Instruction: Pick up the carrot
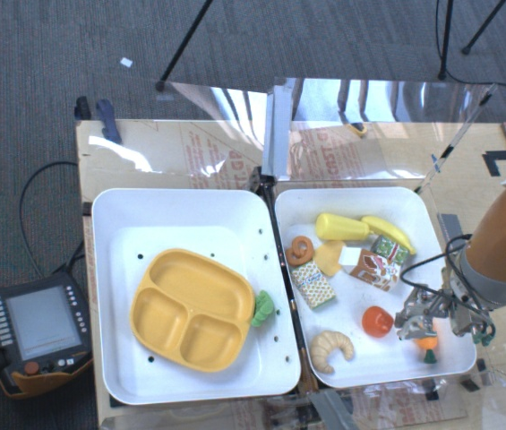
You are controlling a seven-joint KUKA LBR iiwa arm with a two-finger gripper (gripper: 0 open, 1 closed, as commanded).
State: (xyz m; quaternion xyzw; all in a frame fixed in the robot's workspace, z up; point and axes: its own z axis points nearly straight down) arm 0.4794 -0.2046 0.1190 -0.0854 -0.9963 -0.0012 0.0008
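The carrot lies near the right bin's front right corner, directly under the claw, whose state I cannot tell. It risks slipping sideways against the bin wall, or the claw may nudge the red tomato just beside it.

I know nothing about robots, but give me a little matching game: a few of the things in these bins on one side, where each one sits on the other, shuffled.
Things:
1. yellow plastic divided tray
2. small orange toy carrot
3. beige toy croissant
4. yellow toy banana

Places:
A. right bin, far side, beside a yellow bottle
B. left bin, middle
C. right bin, near right corner, just below the gripper
D. right bin, near edge, left part

Pairs: 1-B, 2-C, 3-D, 4-A
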